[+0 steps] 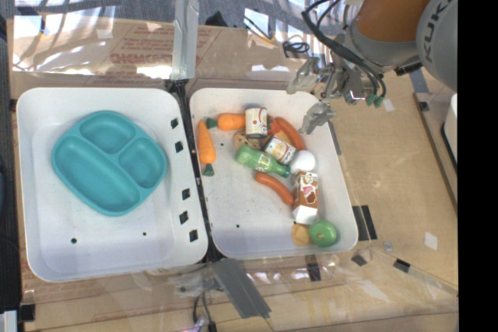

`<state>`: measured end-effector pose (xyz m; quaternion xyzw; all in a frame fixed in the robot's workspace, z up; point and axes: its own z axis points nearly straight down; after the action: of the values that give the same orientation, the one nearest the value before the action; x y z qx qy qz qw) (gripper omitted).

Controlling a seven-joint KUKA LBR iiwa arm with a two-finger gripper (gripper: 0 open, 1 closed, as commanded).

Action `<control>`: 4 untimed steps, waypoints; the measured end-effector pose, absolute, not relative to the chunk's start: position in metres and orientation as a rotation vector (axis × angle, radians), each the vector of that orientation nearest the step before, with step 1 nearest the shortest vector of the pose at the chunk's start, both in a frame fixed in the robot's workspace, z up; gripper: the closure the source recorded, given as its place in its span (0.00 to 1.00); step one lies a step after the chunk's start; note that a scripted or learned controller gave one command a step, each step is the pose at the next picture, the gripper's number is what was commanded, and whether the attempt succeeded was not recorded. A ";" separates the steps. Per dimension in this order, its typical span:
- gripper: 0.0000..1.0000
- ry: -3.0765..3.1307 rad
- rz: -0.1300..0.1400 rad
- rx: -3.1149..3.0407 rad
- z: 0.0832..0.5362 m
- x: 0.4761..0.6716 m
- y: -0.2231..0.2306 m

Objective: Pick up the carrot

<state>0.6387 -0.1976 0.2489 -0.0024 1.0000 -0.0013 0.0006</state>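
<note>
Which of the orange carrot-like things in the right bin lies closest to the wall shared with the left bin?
The long carrot, lying along that dividing wall. The shorter orange piece sits further right, beside the can.

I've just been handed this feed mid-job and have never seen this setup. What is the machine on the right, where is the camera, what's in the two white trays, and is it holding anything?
One camera looks down at a slant from above the bench. The grey and orange machine is a robot arm reaching in from the right; its gripper hovers over the right bin's far corner, with nothing visibly between its fingers. The left bin holds a teal divided plate. The right bin holds toy food: the carrot lies along its left wall, plus sausages, small cans, a green bottle and a green apple.
</note>
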 end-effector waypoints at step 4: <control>1.00 3.128 -0.012 -0.047 0.294 0.645 -0.191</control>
<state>0.6447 -0.1911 0.2936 -0.0151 0.9999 -0.0037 0.0067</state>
